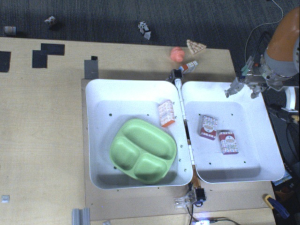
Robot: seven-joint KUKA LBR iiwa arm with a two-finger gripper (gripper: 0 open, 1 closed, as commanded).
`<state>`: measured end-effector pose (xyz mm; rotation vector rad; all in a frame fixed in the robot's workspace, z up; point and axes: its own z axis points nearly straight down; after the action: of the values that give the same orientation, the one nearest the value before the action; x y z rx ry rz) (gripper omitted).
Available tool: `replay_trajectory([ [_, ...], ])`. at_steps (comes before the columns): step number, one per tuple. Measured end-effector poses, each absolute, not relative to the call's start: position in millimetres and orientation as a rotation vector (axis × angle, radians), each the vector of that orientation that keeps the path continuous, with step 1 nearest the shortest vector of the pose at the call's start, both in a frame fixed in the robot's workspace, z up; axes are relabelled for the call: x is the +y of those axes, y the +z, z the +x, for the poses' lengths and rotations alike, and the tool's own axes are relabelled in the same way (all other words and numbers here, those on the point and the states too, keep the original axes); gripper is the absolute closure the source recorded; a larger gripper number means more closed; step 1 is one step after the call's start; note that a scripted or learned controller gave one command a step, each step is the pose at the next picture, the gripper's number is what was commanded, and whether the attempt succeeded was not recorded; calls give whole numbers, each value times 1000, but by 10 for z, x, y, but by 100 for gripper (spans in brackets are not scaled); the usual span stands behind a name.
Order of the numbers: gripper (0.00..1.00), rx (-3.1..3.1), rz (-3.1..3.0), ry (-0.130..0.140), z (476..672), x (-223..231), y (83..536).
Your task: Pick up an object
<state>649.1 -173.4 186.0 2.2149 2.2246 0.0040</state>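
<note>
the gripper [243, 89] is hovering over the far right corner of the right bin [262, 125], its two fingers spread apart and gripping nothing. two small red packets are lying flat near the middle of that bin: one packet [207, 126] toward the left wall, the second packet [228, 141] just beside it, nearer the front edge. they are close but seem not to be touching. in the left bin [93, 125] a green tray [143, 149] is filling the front half, and a small orange-and-white box [166, 113] is sitting by the right wall.

the packets are looking like the easiest targets. to do it well, the arm should be centring over one packet, turning the fingers to span its short side, and descending straight so the neighbour is not being nudged. closing only once the fingertips are bracketing the packet low should help, since flat things slip out easily.
</note>
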Motion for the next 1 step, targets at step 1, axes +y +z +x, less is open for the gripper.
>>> replay_trajectory([
  [1,0,2226,2211,5,6700,-1693,854],
])
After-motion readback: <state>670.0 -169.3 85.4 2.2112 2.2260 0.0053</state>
